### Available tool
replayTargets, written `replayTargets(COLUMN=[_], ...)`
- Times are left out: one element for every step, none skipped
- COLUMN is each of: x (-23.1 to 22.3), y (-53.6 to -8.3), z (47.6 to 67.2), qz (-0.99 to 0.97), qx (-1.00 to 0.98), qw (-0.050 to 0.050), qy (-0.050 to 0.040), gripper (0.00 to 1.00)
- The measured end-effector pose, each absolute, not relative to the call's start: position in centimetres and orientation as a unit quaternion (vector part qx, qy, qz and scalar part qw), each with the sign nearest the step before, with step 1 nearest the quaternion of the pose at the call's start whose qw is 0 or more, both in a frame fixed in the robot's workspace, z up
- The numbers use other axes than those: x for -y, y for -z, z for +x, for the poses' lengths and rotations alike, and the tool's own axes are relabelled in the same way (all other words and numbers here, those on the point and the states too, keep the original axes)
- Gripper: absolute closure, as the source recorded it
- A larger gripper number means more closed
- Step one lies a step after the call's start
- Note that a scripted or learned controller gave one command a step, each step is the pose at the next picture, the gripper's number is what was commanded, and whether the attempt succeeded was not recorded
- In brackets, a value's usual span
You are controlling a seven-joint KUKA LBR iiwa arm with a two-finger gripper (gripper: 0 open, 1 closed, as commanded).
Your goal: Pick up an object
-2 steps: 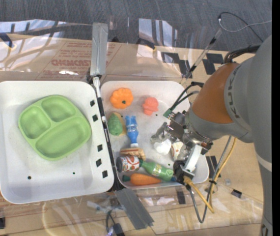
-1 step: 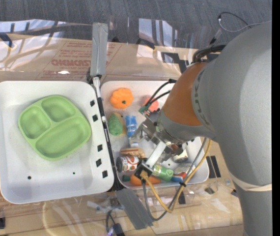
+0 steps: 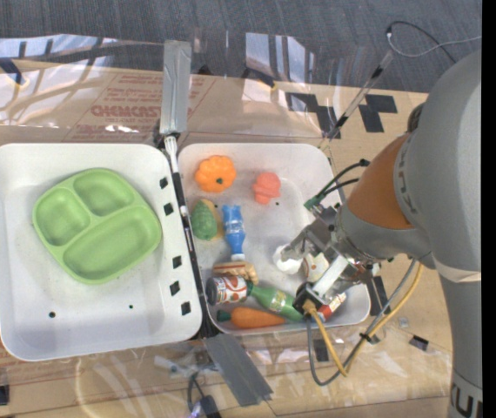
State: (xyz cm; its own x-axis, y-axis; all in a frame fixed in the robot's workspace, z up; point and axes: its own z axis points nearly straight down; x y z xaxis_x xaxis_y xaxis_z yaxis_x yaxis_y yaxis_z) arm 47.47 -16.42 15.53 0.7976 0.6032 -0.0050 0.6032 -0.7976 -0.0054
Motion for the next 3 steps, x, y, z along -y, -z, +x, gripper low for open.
replayTargets(x=[16.2, 20.9, 14.3], y=[-31.2, -38.0, -27.7], z=[51.6, 55.7, 49.5], qz=[-0.986, -0.993, -0.995], qx=[0.167, 0.117, 0.104], qw=[0.001, 0.001, 0.002], qy=[-0.0003, -0.0007, -0.0038], gripper=[0.0, 0.0, 0.0])
